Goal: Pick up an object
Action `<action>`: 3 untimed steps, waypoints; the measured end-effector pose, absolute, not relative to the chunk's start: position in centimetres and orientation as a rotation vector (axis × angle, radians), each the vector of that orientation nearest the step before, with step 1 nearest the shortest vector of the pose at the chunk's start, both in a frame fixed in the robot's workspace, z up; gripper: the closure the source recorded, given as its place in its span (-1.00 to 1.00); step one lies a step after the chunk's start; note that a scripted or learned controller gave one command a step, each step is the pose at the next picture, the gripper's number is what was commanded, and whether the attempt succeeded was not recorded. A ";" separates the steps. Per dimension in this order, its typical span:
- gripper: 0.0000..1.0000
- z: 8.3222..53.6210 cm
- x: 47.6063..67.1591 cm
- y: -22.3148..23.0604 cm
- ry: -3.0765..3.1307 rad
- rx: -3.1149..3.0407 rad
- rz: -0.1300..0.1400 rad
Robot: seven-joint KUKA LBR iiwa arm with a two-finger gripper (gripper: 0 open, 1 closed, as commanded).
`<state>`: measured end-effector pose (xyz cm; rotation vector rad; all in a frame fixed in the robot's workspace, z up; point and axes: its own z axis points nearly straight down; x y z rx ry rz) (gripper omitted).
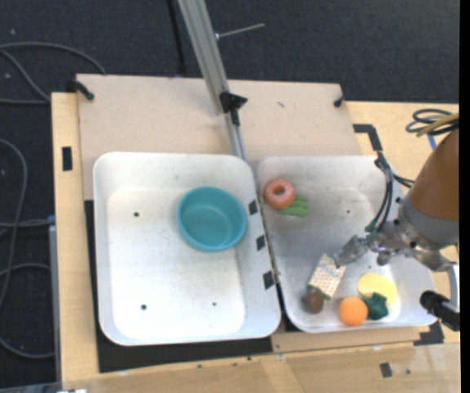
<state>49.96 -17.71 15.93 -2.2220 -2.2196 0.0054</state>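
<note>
Low in the right-hand white bin (345,178), a small patterned card packet (327,277) sits just at seven o'clock from the arm's two-finger gripper (354,250), whose grip state I cannot tell.

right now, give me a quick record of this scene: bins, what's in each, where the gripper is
left bin: blue bowl
right bin: pink ring on a green piece at the far left; checkered packet, brown ball, orange ball, yellow piece, green toy at the near edge
gripper: over the right bin, above the near cluster
held: nothing visible
</note>
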 end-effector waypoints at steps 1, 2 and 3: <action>-1.00 10.9 50.1 -17.9 -2.221 -2.227 -0.001; 1.00 12.3 50.3 -18.0 -2.221 -2.232 -0.009; 1.00 18.4 51.2 -17.7 -2.232 -2.222 -0.006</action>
